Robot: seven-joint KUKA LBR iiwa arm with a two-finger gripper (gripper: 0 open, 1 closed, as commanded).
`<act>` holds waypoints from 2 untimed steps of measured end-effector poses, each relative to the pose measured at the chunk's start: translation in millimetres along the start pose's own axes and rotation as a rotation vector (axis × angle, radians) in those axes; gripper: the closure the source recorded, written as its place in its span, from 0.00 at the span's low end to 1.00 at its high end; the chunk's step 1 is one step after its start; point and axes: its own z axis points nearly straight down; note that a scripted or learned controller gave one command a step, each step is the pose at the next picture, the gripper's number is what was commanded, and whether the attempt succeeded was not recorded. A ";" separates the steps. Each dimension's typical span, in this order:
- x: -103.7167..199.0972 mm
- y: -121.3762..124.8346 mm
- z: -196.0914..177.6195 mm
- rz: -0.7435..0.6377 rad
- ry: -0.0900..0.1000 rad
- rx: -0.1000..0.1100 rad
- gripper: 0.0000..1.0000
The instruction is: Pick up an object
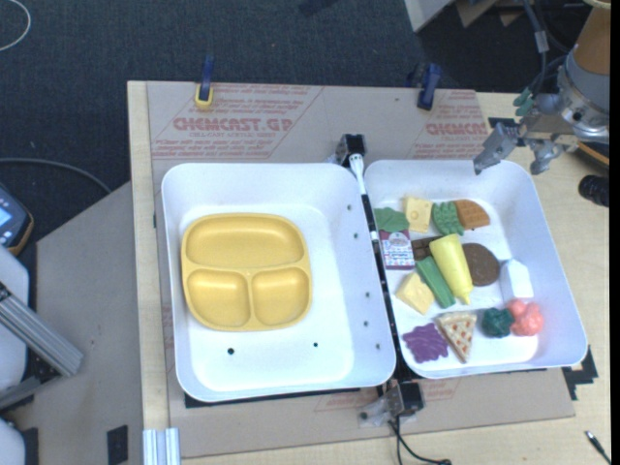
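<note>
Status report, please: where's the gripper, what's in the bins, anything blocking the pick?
Gripper open, nothing between its fingers, above right bin's far rim. Toy food piled in that bin, untouched. Yellow tray in left bin. Nothing blocking.

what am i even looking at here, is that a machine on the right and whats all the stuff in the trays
One camera above a bench, looking down at a slant. The grey thing at the upper right is a robot arm; its gripper hangs over the far edge of the right bin, with its jaws spread and nothing between them. The program's job is to pick up an object. Two shallow white bins sit side by side. The left bin holds a yellow divided plate. The right bin holds toy food, among it a yellow corn cob, a cheese wedge, a pizza slice and purple grapes.
</note>
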 end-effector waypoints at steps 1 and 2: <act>0.4 1.9 -8.4 -0.002 -0.002 -0.014 0.00; -5.4 -3.8 38.6 -0.002 -0.002 -0.010 0.00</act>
